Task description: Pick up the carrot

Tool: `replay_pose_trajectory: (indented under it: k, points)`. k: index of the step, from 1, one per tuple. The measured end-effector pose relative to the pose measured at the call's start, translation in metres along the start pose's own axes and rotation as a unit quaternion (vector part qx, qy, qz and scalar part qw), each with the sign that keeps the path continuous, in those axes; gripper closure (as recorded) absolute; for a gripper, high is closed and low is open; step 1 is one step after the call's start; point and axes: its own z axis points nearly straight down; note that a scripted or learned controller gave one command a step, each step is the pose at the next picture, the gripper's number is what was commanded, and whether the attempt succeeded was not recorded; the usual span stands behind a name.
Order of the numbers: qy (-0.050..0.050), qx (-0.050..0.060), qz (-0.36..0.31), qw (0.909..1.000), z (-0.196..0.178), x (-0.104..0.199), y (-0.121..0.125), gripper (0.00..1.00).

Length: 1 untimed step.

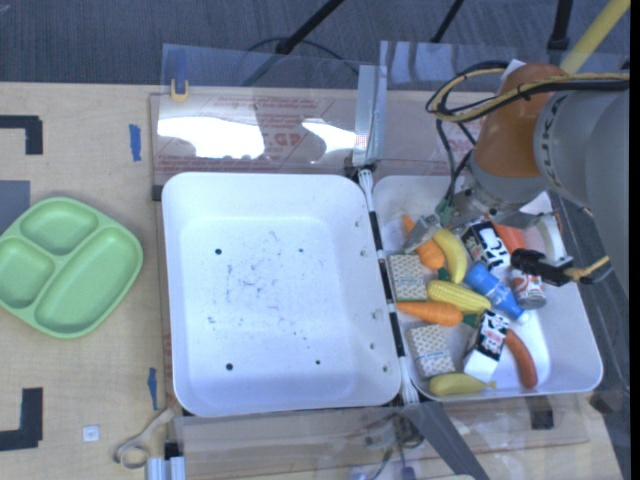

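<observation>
Orange and tapered, the carrot [430, 312] lies flat in the right bin [580, 363], near that bin's left wall and about midway down its length, with its long axis running roughly left to right. A corn cob [458, 294] lies just above it and appears to touch it along one side. A tan cracker-like block [407, 276] sits just beside its upper left, and a second one [432, 350] lies just below it. A banana [450, 253] rests further up the pile, and a blue bottle [490, 286] lies to the right of the cob.

The gripper [452, 211] hangs over the upper part of the right bin, near the back wall, well apart from the carrot. Whether the jaws are open or closed cannot be told from this view, because the wrist and cables cover them. Nothing is seen held.

Procedure, as judged from this layout:
1. Travel toward the front of the bin until the tool is over the carrot's middle.
2. Turn the wrist so the jaws close across the short width, not along the length.
3. Descend on the side away from the cob; the crowded neighbours leave little room, so a finger may land on the cob or a block.
4. Lift straight up.

The left bin [190, 268] and the green plate [20, 258] on the table [80, 118] take no part.
</observation>
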Motion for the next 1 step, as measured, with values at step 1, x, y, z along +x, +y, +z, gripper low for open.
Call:
replay_pose_trajectory:
  k: [1]
  points:
    - [-0.001, -0.001, -0.066, 0.9978, 0.0003, -0.005, 0.0126, 0.0]
